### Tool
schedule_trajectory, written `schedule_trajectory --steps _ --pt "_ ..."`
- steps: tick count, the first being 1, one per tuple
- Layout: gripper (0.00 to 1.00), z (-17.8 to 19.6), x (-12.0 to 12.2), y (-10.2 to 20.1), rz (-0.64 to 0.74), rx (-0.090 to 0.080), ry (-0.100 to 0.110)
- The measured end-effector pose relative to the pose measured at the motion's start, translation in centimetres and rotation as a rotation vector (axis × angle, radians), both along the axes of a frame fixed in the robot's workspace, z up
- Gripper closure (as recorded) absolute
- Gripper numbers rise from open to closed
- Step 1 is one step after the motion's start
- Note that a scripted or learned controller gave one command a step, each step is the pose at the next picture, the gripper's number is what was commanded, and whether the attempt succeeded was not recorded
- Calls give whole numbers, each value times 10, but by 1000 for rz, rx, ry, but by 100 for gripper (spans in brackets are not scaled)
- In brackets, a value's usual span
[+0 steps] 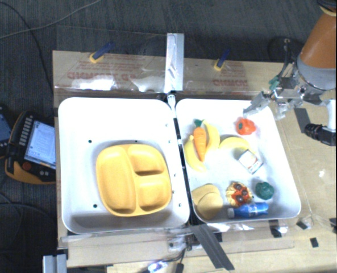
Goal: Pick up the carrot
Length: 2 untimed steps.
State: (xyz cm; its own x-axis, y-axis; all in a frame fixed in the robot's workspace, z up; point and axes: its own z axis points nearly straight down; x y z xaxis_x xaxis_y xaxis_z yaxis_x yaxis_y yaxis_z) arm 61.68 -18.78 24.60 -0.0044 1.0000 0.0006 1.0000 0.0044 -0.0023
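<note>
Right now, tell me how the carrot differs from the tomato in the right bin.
The carrot is long, tapered and orange with a green top; the tomato is round and red. The carrot lies on the banana near the bin's left wall; the tomato sits on the white floor by itself, closer to the gripper. Both lie in the right bin.

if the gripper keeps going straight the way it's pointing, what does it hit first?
Likely the tomato: the gripper points down-left into the right bin, and the tomato sits just beyond its tip. The carrot lies further left. Height is unclear from above.
</note>
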Motion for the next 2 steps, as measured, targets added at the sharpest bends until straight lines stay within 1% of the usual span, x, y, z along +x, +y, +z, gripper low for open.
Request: schedule_trajectory --steps 1,2 --pt "0 13 -31 33 163 -2 0" --pt "0 -45 -10 108 299 0 0"
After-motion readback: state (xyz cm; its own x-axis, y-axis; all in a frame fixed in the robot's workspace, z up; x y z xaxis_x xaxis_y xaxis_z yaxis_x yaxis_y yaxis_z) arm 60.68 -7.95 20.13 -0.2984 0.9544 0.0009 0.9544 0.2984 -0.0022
